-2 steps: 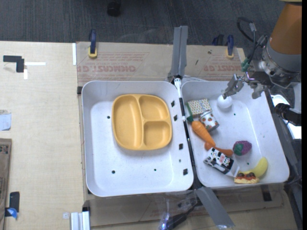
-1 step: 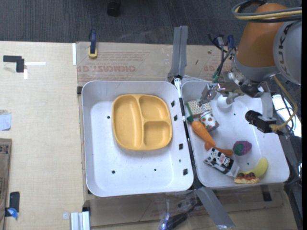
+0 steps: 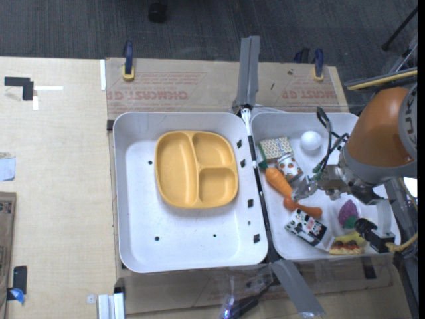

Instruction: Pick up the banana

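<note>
My gripper (image 3: 304,189) hangs low in the middle of the right bin (image 3: 292,115), at the end of the grey arm with its orange band (image 3: 380,133). It sits directly over the middle of an orange carrot (image 3: 277,180) that lies at a slant from upper left to lower right. The gripper covers part of the carrot, whose lower end (image 3: 309,211) pokes out beneath it. The arm hides the right side of this bin.
Around the gripper lie a small can (image 3: 287,165), a green patterned packet (image 3: 274,147), a white ball (image 3: 310,139), purple grapes (image 3: 347,212), a pizza slice (image 3: 346,246) and a black-and-white box (image 3: 305,226). A yellow divided plate (image 3: 196,168) sits in the left bin (image 3: 121,178).
</note>
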Action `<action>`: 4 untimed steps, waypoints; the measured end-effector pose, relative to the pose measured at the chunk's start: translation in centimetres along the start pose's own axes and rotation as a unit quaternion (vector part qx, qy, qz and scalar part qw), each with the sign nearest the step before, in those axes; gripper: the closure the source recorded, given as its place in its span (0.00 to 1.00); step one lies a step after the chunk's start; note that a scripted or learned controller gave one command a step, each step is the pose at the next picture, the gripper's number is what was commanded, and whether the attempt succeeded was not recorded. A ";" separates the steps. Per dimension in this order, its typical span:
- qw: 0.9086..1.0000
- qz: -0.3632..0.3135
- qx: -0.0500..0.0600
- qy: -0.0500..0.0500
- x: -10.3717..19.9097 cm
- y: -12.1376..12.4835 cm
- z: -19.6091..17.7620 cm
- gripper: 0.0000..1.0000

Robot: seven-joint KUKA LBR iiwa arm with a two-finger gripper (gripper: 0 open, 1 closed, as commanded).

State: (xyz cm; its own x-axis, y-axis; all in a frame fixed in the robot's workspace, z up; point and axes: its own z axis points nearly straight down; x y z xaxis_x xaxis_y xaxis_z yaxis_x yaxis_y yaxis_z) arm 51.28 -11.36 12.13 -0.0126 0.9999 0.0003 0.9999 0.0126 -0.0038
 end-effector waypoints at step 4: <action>0.994 -0.109 0.000 0.003 -10.3 -3.6 2.2 0.00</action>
State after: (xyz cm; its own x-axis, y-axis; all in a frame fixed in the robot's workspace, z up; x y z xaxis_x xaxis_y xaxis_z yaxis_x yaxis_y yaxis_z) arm 47.81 -21.75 9.93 -0.2292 0.9733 0.0080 0.9734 0.2292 -0.0036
